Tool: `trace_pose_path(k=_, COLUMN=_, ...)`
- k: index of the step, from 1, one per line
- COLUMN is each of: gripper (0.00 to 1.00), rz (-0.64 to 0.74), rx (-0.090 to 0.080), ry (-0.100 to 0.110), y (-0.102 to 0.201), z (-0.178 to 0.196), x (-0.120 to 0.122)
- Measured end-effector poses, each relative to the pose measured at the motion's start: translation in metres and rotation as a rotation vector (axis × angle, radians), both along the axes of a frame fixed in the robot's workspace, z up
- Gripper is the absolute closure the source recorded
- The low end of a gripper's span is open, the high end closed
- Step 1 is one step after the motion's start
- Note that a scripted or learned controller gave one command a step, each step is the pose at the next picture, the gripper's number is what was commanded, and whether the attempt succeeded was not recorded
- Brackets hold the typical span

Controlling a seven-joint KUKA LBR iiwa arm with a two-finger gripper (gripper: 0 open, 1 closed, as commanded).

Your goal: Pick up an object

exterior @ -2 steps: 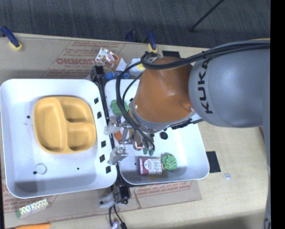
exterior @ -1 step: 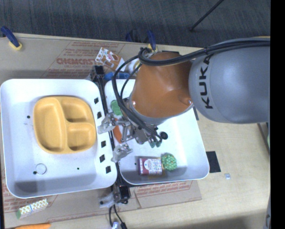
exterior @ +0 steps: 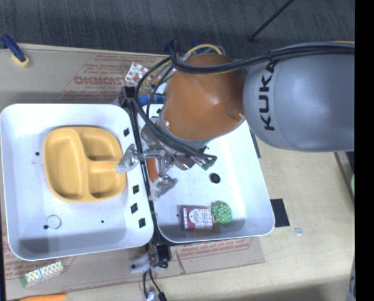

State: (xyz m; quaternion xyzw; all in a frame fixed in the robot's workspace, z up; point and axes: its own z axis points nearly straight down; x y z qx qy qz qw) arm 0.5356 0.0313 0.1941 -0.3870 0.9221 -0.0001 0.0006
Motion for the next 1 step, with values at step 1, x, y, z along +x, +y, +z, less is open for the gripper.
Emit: trace_pose_path(k=1, gripper=0.00, rz=0.343, rx=0.000, ry=0.000, y=-0.0137, z=-0.0023, x=0.0010)
